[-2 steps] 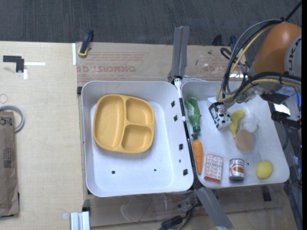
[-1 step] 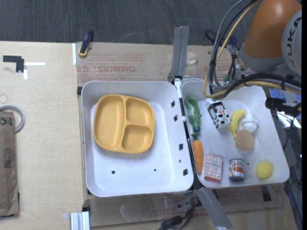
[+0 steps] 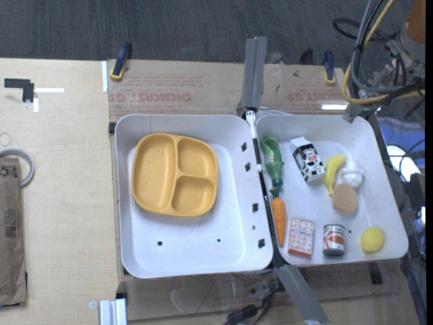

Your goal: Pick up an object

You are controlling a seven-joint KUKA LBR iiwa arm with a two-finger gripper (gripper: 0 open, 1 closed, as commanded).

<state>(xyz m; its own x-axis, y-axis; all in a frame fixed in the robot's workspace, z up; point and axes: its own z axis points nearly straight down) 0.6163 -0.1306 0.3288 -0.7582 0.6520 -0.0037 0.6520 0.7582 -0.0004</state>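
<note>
The right bin (image 3: 379, 147) holds several objects. A green bottle (image 3: 272, 160) lies along its left wall with a carrot (image 3: 279, 219) below it. A small black-and-white carton (image 3: 308, 161), a banana (image 3: 333, 172), a white lump (image 3: 352, 177) and a tan egg-shaped item (image 3: 346, 199) sit in the middle. Along the front lie an orange box (image 3: 301, 237), a small can (image 3: 333, 240) and a lemon (image 3: 373, 240). Part of the arm (image 3: 415, 15), with its orange band and cables, hangs at the top right, above the bin's far corner.
The left bin (image 3: 196, 256) carries a yellow divided plate (image 3: 174, 175). A grey post (image 3: 254, 73) stands behind the seam between the bins. Two blue clamps (image 3: 122, 59) hold cardboard at the back. A brown paper bag (image 3: 12, 229) lies far left on the bench.
</note>
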